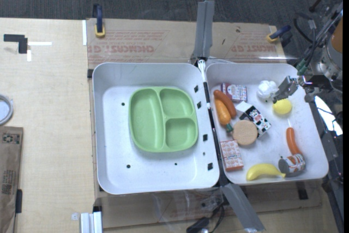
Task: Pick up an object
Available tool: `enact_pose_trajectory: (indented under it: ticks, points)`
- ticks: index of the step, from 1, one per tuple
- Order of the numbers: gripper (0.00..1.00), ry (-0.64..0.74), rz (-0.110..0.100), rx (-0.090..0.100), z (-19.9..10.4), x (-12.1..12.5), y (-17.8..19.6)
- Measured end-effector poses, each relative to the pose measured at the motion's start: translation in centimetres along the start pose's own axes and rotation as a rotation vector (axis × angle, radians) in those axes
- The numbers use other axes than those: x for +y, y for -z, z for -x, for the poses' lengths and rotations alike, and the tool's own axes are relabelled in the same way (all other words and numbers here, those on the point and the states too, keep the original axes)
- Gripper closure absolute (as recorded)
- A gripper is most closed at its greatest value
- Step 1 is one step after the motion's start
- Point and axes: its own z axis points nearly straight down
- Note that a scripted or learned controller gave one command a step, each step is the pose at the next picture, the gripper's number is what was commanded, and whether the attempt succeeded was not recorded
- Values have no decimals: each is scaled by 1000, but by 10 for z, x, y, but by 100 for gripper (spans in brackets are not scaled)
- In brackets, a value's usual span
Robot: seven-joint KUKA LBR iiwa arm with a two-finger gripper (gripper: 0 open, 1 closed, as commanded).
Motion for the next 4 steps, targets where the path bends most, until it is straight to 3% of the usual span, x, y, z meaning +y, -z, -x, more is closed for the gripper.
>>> enact_pose_trajectory:
  ticks: [1,2,3,4]
  points:
    - [0,-70,0,0,-14,49,-157]
    - [0,13,2,0,-23,72,-194]
    - [0,136,2,1,-8,25,-194]
    - [0,111,2,1,17,-28,-195]
